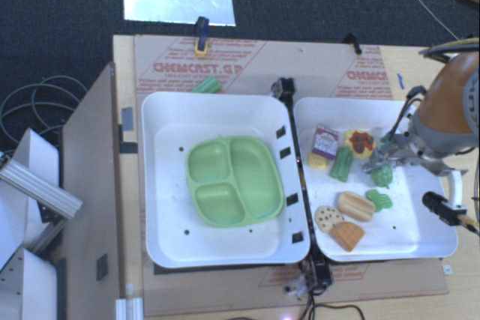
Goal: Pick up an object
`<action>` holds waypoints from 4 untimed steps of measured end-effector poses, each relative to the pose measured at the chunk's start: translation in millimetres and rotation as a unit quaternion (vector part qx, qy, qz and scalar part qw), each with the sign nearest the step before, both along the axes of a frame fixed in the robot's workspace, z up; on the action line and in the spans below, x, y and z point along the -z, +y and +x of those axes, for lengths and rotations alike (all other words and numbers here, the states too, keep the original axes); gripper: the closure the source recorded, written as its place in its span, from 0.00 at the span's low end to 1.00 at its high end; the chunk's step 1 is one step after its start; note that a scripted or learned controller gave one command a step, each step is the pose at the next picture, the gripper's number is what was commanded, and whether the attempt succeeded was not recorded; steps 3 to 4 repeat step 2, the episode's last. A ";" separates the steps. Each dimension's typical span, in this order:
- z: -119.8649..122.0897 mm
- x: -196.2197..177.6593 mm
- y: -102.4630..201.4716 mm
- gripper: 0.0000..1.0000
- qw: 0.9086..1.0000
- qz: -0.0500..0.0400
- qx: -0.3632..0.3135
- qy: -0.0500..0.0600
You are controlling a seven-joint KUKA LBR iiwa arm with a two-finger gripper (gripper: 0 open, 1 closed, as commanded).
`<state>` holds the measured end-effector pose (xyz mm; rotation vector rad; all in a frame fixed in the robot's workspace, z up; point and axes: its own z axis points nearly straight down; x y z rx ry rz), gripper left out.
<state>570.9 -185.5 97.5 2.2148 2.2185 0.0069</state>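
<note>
Green plastic broccoli piece (383,176), mid right white bin (431,242); my gripper (377,163) sits over it, grasp state indeterminate. Risk: crowding beside the green pickle (341,163) could deflect the grab.

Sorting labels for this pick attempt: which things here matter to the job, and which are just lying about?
Job:
gripper
green toy under it
right bin

Lying about:
green tray
hot dog
cookie
purple packet
clamp
</note>
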 end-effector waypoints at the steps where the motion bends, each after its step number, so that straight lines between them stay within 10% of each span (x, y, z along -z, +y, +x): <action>1: 12.7 12.9 51.3 1.00 1.000 0.001 -0.003 0.003; 2: -1.6 -92.4 150.6 1.00 1.000 0.002 -0.005 0.000; 4: -1.6 -92.4 150.6 1.00 1.000 0.002 -0.005 0.000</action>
